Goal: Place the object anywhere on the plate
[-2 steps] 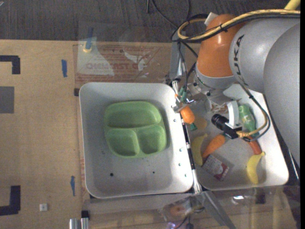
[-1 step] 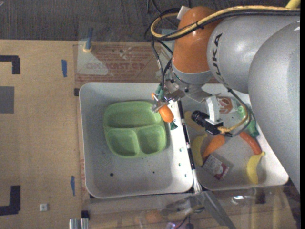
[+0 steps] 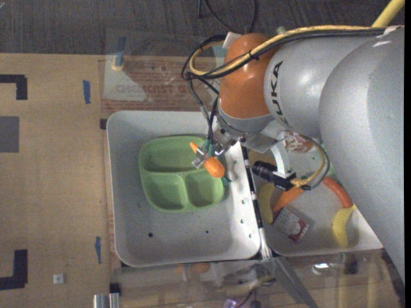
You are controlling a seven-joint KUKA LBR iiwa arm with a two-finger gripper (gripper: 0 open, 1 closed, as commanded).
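My gripper (image 3: 207,156) pinches a small orange thing (image 3: 214,167) just over the right side of the green plate (image 3: 168,181) in the left white bin (image 3: 128,230), while a red packet (image 3: 290,225) and a yellow thing (image 3: 340,226) lie in the right bin (image 3: 366,239).
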